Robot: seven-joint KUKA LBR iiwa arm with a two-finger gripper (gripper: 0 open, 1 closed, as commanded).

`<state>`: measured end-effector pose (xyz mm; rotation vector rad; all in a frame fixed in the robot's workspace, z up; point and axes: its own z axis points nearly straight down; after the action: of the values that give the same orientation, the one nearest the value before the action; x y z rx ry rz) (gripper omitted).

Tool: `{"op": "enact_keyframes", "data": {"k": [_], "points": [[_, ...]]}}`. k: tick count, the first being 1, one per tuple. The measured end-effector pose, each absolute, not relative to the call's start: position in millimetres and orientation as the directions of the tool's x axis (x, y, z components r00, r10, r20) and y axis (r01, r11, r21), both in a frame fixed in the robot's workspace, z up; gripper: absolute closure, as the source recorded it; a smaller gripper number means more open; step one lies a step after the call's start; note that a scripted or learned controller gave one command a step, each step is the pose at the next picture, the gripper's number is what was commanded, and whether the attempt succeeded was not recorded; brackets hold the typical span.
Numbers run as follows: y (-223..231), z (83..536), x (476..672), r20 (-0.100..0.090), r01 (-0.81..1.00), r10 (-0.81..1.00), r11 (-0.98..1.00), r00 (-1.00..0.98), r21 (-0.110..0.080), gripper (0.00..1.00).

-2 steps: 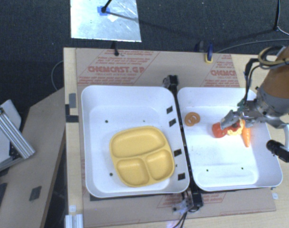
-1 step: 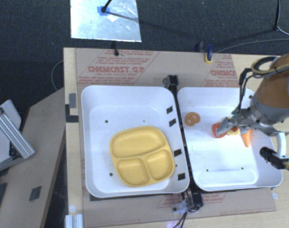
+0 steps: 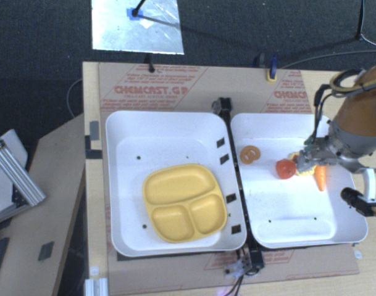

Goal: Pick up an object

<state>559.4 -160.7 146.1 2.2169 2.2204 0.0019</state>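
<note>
In the right bin [image 3: 299,227] lie a red tomato-like toy [image 3: 285,169], an orange carrot [image 3: 320,177] and a brown ring-shaped pretzel or doughnut [image 3: 250,155]. My gripper [image 3: 305,163] hangs low over the bin, between the red toy and the carrot, right next to both. A small yellow piece shows just beneath it. The grey and orange arm comes in from the right edge.
The left bin [image 3: 132,134] holds a yellow divided plate [image 3: 184,202]. Black clips line the divider between the bins [image 3: 231,171]. A cable loops above the arm at the right. A metal sheet [image 3: 137,17] lies on the floor behind the bench.
</note>
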Motion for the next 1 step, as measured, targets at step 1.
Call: {"op": "enact_keyframes", "data": {"k": [1], "points": [[-169.4, 201.5, 554.2, -0.002, 1.0, 1.0, 0.0, 0.0, 0.006, 1.0]]}}
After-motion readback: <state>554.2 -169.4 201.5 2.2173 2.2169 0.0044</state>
